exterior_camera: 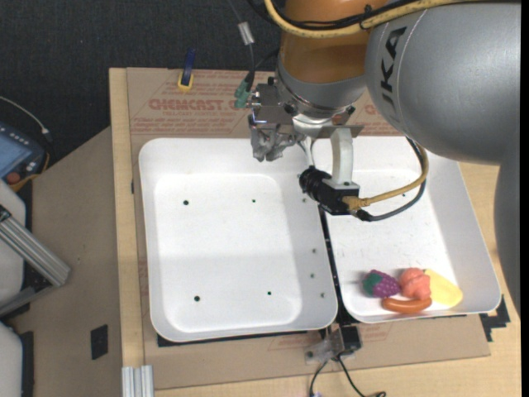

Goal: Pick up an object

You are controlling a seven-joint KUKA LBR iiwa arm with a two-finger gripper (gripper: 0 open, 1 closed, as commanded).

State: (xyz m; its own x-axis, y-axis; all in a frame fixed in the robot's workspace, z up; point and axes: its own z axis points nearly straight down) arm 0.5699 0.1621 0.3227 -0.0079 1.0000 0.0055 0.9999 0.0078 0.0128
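Camera view puts my claw over the left bin's far edge; apart or together, I cannot tell. The toy foods lie clustered in the right bin's near corner, well apart from it; I should aim at an outer piece.

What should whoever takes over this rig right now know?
Gripper: hovers over the far edge of the left bin, no object seen in it.
Things: purple grapes, orange fruit, yellow piece and red-orange sausage shape, clustered in the near corner of the right bin.
Done: nothing picked.
Left: cross to that cluster, likely, and grasp one.
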